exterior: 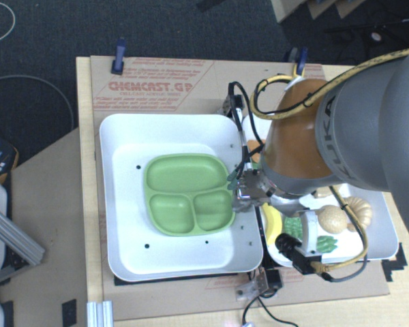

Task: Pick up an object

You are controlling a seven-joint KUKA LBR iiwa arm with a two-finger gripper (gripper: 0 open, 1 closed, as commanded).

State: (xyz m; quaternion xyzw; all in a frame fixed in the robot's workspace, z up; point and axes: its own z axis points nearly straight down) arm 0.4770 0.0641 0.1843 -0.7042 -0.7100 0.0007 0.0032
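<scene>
Arm [341, 128] comes in from the right and hangs over the seam between the two bins, its orange band covering most of the right bin [388, 234]. Gripper [240, 188] sits at the right edge of the green plate [189, 193], touching or just above its rim. Can't tell from this angle whether it has any grip on the plate; the wrist hides the tool's state.

Plate is a three-compartment divided one: one wide section at the top, two smaller ones below. It lies flat in the left bin [123, 203], a bit right of centre, and looks seated on the bin floor.

Right bin holds a yellow piece [271, 221], a green-and-white item [313, 236] and a beige rounded object [332, 219], all partly hidden under the arm.

Bins sit on a cardboard sheet [150, 84] held by blue clamps [118, 56].
</scene>
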